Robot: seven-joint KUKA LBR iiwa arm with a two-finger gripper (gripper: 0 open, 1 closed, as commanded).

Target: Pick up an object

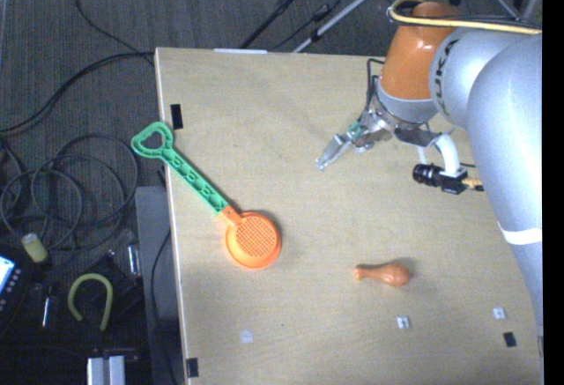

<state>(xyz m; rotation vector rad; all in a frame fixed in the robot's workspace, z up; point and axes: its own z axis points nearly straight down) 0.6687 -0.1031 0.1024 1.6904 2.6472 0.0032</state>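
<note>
Off the counter's left edge, on the dark floor, lie loops of black cable [53, 189] and a small green U-shaped piece [91, 295].

On the counter [291, 101] itself, nearest the left side, lies a toy strainer [211, 198]: a green handle with a looped end runs down and to the right into a round orange mesh head. It rests flat, with nothing touching it. Farther right and lower down lies a small orange pear-shaped piece [383, 273], narrow end pointing left, also lying free and well apart from the strainer.

Above that piece, the gripper [339, 145] hangs from the arm's orange band [410, 57], tilted so its tip points down and to the left. Whether the jaws are parted or closed cannot be told from this angle; nothing can be seen between them. The tip sits over bare counter, near neither object.

By my reading the task is at the approach step: nothing has been lifted yet. The pear-shaped piece is the closer candidate, and going for it would call for moving the tip down the view until it is centred above the piece, then lowering with the jaws spread across its thicker end. The strainer's thin handle is another fair target, though a longer reach to the left.
</note>
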